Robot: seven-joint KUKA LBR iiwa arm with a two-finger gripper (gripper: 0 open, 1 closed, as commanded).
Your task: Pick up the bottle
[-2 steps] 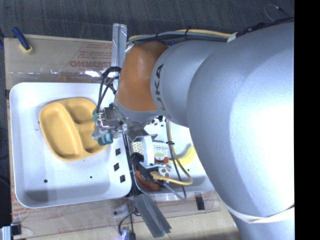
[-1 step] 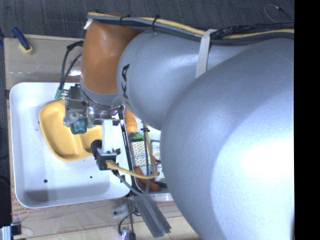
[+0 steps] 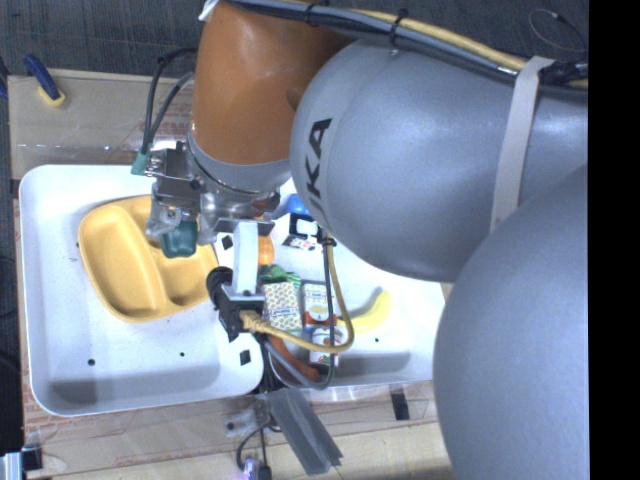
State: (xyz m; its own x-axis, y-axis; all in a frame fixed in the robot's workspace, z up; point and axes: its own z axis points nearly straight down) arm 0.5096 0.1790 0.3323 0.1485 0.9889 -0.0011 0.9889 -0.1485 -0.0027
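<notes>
A small bottle [image 3: 319, 315] with a pale label and reddish print lies in the right bin [image 3: 415, 313], near its left wall, partly behind a yellow cable. My gripper [image 3: 173, 226] hangs over the left bin [image 3: 50, 298], above the right part of a yellow dish [image 3: 125, 258], well to the left of the bottle. A small teal thing [image 3: 182, 239] shows at the gripper's tip; whether it is held is unclear. The arm's orange band and grey body hide most of the right bin.
Beside the bottle lie a green and yellow packet [image 3: 282, 303], an orange thing [image 3: 265, 251], a blue thing [image 3: 297, 206] and a yellow banana [image 3: 376, 311]. A blue and yellow tool [image 3: 42, 78] rests on the bench at the far left.
</notes>
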